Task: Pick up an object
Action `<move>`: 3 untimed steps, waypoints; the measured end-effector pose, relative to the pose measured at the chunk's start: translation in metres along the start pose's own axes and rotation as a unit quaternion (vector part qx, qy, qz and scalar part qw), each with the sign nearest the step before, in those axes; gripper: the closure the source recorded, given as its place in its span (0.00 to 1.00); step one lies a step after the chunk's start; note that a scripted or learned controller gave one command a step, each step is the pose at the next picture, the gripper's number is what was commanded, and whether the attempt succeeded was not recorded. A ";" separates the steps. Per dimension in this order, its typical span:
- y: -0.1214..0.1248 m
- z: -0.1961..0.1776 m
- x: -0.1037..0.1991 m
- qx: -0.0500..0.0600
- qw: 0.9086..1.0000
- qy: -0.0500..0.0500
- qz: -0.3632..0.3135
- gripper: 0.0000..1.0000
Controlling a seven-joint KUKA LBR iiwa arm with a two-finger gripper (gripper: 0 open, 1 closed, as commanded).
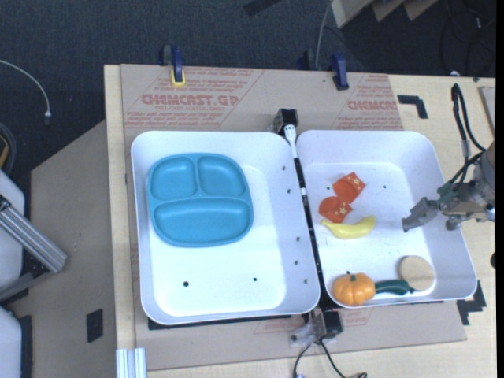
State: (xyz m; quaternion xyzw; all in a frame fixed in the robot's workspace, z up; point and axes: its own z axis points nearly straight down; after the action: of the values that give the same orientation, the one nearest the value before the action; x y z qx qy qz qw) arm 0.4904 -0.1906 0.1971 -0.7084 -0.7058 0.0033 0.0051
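Note:
The right bin (pixel 441 152) holds several toy items. A red-orange piece (pixel 349 186) and a red piece (pixel 333 209) lie near its middle, with a yellow banana (pixel 351 227) just below them. Along the front wall sit an orange pumpkin (pixel 353 288), a teal piece (pixel 392 288) and a beige round item (pixel 416 272). My gripper (pixel 433 220) hangs over the right part of this bin, right of the banana and above the beige item. It is open, with nothing between its fingers.
The left bin (pixel 228 282) carries a blue divided plate (pixel 201 199) in its back half. A black hinge strip (pixel 303 211) runs between the two bins. Blue clamps (pixel 176 60) hold the bench board at the back.

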 end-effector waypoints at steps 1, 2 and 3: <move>0.003 -0.006 0.000 -0.006 1.000 -0.002 -0.002 0.00; -0.005 0.041 0.000 -0.003 1.000 0.000 -0.001 0.00; 0.001 0.088 -0.004 -0.003 1.000 0.000 -0.002 0.00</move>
State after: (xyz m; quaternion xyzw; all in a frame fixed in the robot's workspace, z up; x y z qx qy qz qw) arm 0.4908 -0.1944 0.1093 -0.7072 -0.7070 0.0010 0.0026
